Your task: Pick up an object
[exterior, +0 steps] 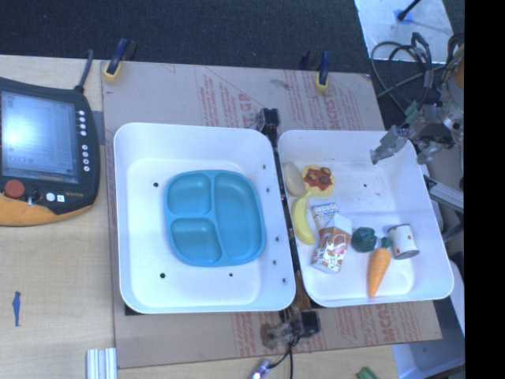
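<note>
Nearest me, carrot (378,271), can (403,241), broccoli (364,239) and banana (302,218) lie in my right bin (410,290). My gripper (404,143) hovers over its far edge, fingers spread, pinching nothing.

We look down at a slant from one fixed camera above the bench, both shallow white plastic bins (132,212) in frame.

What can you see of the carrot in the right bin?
The carrot is a small orange cone with a smooth, plastic-looking surface, likely a toy. It lies flat near the front of the right bin, thick end up by the dark green piece and the small can, tip pointing toward the front rim. It seems to touch or nearly touch the green piece.
</note>
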Tool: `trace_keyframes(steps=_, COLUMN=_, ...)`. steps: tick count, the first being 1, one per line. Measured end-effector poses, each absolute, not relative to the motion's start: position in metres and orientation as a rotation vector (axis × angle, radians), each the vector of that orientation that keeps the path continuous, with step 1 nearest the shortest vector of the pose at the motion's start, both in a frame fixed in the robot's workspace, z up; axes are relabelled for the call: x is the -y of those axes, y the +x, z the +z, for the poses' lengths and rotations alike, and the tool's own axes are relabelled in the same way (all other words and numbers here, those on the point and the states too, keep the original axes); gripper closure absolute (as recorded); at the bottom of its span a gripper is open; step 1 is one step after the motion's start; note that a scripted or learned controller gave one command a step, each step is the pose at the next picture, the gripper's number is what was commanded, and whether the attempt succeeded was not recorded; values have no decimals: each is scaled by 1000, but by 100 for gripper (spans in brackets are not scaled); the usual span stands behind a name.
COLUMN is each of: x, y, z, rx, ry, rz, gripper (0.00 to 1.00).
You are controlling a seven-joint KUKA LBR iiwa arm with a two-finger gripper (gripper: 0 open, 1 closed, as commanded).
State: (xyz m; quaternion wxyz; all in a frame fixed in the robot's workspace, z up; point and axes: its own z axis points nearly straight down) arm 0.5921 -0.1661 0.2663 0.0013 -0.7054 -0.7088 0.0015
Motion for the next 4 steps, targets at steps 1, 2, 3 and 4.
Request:
trace_keyframes(steps=1, x=144, y=553, z=184, rx=2224, ry=-2215, rz=7, gripper=0)
trace_keyframes(steps=2, x=102, y=496, z=96, rx=2225, ry=-2213, rz=5, gripper=0)
trace_keyframes(steps=3, x=104, y=497, z=106, rx=2231, ry=-2212, rz=6, gripper=100)
trace_keyframes(steps=4, x=22, y=529, z=192, rx=2226, ry=-2214, rz=1, gripper=100)
